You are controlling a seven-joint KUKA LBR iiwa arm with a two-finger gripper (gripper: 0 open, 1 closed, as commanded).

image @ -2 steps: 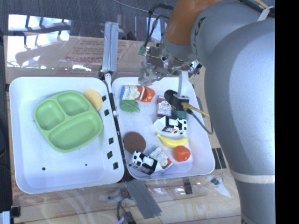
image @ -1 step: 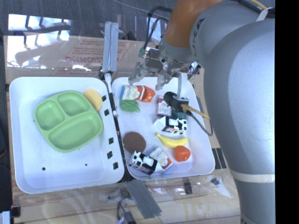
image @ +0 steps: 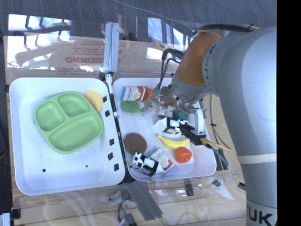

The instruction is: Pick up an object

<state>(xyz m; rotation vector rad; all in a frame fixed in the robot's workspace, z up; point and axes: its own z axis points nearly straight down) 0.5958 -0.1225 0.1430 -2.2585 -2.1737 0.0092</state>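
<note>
The grey arm with the orange band point(image: 200, 55) reaches in from the right and bends down over the right shallow white bin point(image: 207, 166). Its two-finger gripper point(image: 175, 111) is low in the upper middle part of this bin, among the objects there. The wrist and the clutter hide it, so I cannot tell its state or whether something is between its parts.

In the right bin there are many small objects. A small carton with a blue and red label point(image: 134, 93) lies near the top edge, and a green soft piece point(image: 131, 107) is just under it. A yellow banana toy point(image: 172, 142) lies in the middle, touching a red tomato-like ball point(image: 183, 155). A brown round disc point(image: 135, 142) is near the left wall. A black and white cow-pattern box point(image: 143, 163) lies at the bottom edge.

In the left white bin point(image: 28, 173) a green plastic plate with three compartments point(image: 69, 121) rests, and a yellow oval object point(image: 94, 99) touches its upper right rim.
</note>
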